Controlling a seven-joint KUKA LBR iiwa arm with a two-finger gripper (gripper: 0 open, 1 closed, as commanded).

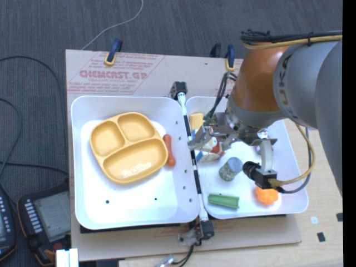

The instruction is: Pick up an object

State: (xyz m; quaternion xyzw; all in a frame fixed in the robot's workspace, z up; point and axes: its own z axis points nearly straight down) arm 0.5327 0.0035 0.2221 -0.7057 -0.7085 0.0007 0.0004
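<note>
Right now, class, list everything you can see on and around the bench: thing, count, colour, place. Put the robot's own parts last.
Bins: two, white, side by side on the board.
Plate: one, yellow, three sections, left bin.
Carrot: one, orange-red, left bin, at the plate's right edge.
Green stick: one, green, right bin, near edge.
Orange piece: one, orange, right bin, near right corner.
Round lump: one, grey-green, right bin, middle.
Yellow block: one, yellow, right bin, far left.
Board: one, tan with red print, under the bins.
Clamps: two, blue and yellow, board's far edge.
Arm: one, grey with orange band, over the right bin.
Gripper: one, metal, low over the right bin's left side.
</note>
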